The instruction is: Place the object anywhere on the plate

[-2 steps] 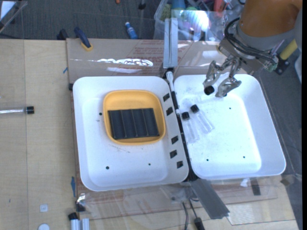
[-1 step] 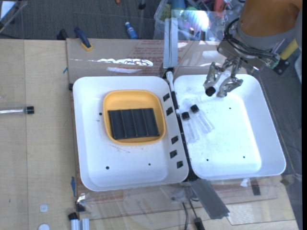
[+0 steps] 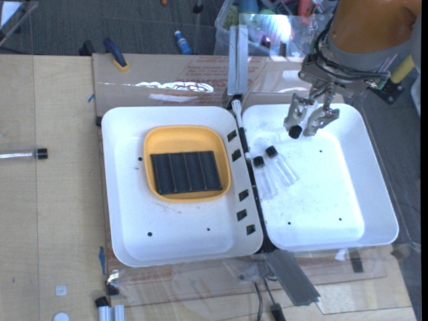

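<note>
The things I have to move look like clear tubes with black caps [image 3: 273, 164], lying in the right bin [image 3: 348, 199] near its left wall, at a slant. I count two caps and at least two clear bodies, but the plastic is see-through against white, so I cannot say where one tube ends and the next begins, or whether they touch.

My gripper [image 3: 304, 127] hangs above and to the right of them, near the bin's back half. The fingers look slightly apart with a dark tip at the lower left one, and I see nothing between them; I judge it empty, though the wrist blocks part of it.

The plate [image 3: 154, 142] is the yellow one in the left bin [image 3: 127, 233], and it already carries a dark ribbed block [image 3: 186, 172] that covers most of its floor.

What worries me: clear round tubes are likely to roll or slip out when the fingers close, and closing on two at once could flick one away. They lie close to the wall between the bins, so a finger coming down there could strike the wall. On the plate, a tube set on the ribbed block could roll off onto the bin floor.

The arm's upper part is cut off at the frame's top right.
</note>
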Available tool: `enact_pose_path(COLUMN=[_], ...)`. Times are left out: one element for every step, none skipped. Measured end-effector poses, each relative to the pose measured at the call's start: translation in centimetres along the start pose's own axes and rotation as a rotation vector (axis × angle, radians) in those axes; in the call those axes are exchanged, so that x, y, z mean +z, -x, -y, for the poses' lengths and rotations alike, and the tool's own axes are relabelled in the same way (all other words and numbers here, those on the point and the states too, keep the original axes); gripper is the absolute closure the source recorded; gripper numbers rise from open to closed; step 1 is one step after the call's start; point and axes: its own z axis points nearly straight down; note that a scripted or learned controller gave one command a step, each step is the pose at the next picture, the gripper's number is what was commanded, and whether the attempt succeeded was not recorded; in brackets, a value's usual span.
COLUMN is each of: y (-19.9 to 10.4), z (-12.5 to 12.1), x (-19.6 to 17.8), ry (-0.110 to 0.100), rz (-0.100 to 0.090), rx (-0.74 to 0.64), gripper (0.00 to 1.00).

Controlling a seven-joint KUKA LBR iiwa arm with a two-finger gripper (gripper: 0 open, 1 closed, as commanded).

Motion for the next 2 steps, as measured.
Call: enact_pose_path(y=[2.7, 4.9], z=[-1.2, -2.1], x=[-0.6, -1.2], ry=[0.000, 0.001], rz=[0.000, 0.001], rx=[-0.082, -0.276], gripper=[1.00, 1.00])
